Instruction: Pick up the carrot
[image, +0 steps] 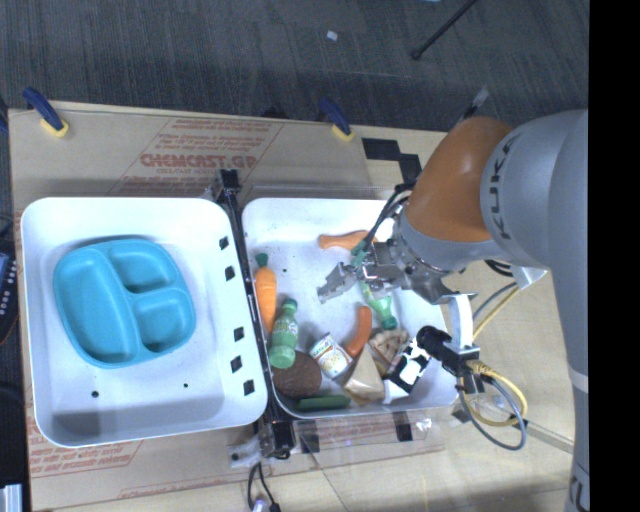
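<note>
Carrot (265, 297): orange, tapered; green-topped, lying lengthwise.

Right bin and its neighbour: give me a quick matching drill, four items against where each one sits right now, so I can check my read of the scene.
Items:
1. carrot
2. green bottle
3. blue divided tray
4. tool

Places:
A. in the left bin
B. over the middle of the right bin, apart from the carrot
C. along the right bin's left wall, leafy end toward the far side
D. just right of the carrot's near end

Pairs: 1-C, 2-D, 3-A, 4-B
</note>
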